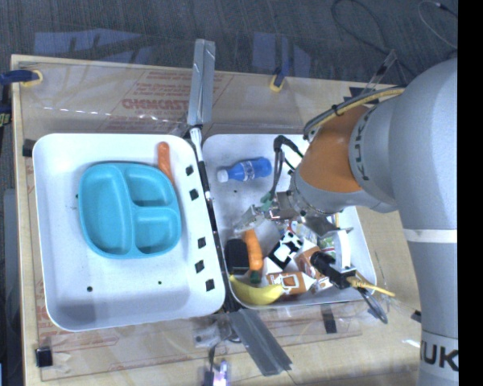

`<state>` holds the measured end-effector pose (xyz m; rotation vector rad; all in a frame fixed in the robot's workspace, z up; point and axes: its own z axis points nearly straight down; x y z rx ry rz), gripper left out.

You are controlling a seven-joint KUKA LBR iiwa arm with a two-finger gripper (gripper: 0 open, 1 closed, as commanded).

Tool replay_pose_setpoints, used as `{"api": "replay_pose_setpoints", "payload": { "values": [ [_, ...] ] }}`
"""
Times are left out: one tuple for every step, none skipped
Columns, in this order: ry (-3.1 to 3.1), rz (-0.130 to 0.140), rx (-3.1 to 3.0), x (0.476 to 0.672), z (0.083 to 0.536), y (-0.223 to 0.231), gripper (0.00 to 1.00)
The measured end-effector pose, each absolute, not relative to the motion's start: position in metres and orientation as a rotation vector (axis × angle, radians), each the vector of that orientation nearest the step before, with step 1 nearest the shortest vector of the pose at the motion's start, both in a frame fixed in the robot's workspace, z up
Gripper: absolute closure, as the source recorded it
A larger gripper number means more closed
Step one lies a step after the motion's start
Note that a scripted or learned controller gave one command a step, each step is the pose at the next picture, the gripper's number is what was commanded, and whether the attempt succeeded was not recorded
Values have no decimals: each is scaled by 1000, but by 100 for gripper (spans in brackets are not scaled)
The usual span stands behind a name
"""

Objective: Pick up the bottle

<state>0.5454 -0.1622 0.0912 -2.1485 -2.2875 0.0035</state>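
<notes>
1. I am seeing the bottle [243, 170] lying on its side near the right bin's [225, 153] far-left corner.
2. I am watching the gripper [283, 213] hovering nearby; its state I cannot tell.

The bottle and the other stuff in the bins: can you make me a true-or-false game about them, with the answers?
1. The blue bottle lies on its side in the right bin. True.
2. The blue divided tray sits in the right bin. False: it is in the left bin.
3. A banana lies at the near edge of the right bin. True.
4. The bottle is stuck between the gripper's fingers. False: it lies apart from the arm, at the far end of its bin.
5. An orange carrot lies beside the tray's far right corner in the left bin. True.
6. The bottle stands on the tray. False: it is in the other bin.
</notes>
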Motion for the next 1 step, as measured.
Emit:
{"api": "replay_pose_setpoints", "payload": {
  "values": [
    [-2049,2,-2379,619,106,-206,0]
  ]
}}
